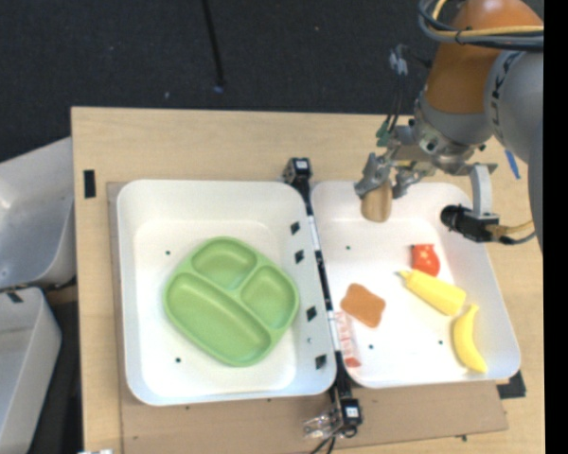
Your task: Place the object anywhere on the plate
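From the camera above, the gripper (379,189) hangs over the far side of the right bin (497,348). A small tan block (376,205) sits right at its fingertips — it looks pinched between the jaws, which are close together. The green plate (229,299) lies in the left bin (133,367), well off to the left of the jaws and nearer the camera. To do this well, lift the block high — clear of the wall between the bins — before letting go over the plate.
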### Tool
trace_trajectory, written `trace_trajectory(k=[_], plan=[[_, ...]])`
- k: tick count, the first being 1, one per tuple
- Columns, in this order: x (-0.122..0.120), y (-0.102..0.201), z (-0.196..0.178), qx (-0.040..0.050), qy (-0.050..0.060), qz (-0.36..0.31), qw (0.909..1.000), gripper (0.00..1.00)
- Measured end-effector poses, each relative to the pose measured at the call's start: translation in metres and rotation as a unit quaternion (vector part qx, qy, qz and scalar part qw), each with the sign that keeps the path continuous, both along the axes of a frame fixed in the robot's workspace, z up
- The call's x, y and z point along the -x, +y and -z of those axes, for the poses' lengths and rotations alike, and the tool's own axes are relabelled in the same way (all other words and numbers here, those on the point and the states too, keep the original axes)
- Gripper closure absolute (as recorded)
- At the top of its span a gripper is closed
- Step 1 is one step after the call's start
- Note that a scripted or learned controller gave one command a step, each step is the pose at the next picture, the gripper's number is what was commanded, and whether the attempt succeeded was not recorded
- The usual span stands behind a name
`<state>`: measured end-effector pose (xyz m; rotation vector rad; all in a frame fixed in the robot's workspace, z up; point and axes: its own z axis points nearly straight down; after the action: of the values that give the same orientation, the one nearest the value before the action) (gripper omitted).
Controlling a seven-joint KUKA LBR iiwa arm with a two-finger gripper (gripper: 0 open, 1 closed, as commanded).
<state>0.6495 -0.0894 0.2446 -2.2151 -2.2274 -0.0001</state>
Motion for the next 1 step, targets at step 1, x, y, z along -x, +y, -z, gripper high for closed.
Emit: trace_trajectory(k=[1], plan=[[-0.0004,0.0526,-0.006,-0.0001,0.0,0.0,1.0,1.0]])
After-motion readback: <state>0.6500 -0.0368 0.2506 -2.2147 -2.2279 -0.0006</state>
